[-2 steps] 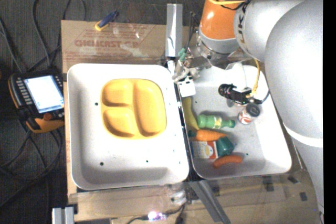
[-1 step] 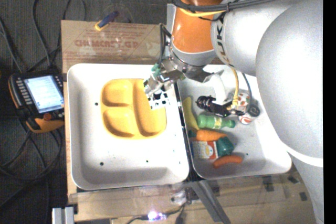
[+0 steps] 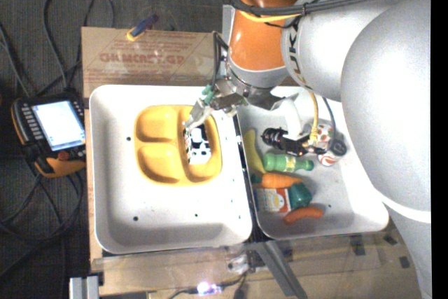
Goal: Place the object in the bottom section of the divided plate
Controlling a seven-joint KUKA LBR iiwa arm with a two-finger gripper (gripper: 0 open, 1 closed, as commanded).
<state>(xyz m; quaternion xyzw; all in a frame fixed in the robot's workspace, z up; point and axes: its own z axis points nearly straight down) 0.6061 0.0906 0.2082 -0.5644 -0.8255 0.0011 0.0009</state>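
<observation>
A yellow divided plate [image 3: 159, 143] lies in the left bin [image 3: 119, 213], with two small sections on its left and one long section on its right. A small white object with black spots [image 3: 199, 148] sits in the long right section. My gripper [image 3: 198, 118] hangs just above that object, reaching in from the upper right, and its tip meets the object's top edge. The view does not settle whether the object is held or lying free on the plate.
The right bin [image 3: 357, 220] holds a yellow banana-shaped piece [image 3: 250, 150], a green bottle [image 3: 287, 164], a carrot [image 3: 277, 181], an orange and white carton [image 3: 273, 201], a red pepper [image 3: 304, 215] and a red and white can [image 3: 329, 157]. A cardboard sheet [image 3: 140, 56] lies behind the left bin.
</observation>
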